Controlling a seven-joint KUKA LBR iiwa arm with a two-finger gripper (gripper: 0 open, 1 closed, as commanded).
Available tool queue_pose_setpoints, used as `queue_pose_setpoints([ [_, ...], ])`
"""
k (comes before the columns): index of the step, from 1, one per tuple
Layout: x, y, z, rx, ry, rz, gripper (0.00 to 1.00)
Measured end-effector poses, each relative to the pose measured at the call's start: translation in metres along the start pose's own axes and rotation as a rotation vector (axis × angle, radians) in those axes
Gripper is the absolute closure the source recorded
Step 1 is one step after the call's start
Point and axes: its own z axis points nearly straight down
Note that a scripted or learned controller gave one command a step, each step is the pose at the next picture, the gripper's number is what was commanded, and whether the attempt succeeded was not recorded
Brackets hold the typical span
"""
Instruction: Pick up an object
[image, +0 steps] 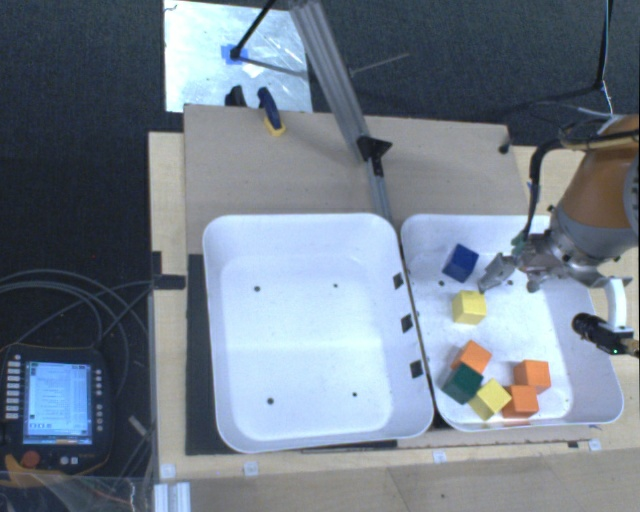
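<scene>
Just below the spread pincer (515, 273) (unladen) lies a yellow cube (468, 307).

Bright, even overhead light; white bins (300, 240) glare slightly (soft shadows), mild overall blur.

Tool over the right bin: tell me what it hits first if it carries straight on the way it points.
Probably the yellow cube. The tool points down and left, fingers spread, with that cube just beyond them; the blue cube sits slightly off the line. Height is unclear.
</scene>
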Motion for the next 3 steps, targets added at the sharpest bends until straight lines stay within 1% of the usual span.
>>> queue_pose_setpoints([
  [1,-0.001,0.002,-0.015,-0.007,-0.001,-0.001,1.0],
  [2,0.003,-0.004,-0.074,-0.011,-0.003,-0.002,1.0],
  [3,0.003,-0.003,-0.105,-0.009,-0.002,-0.002,1.0],
])
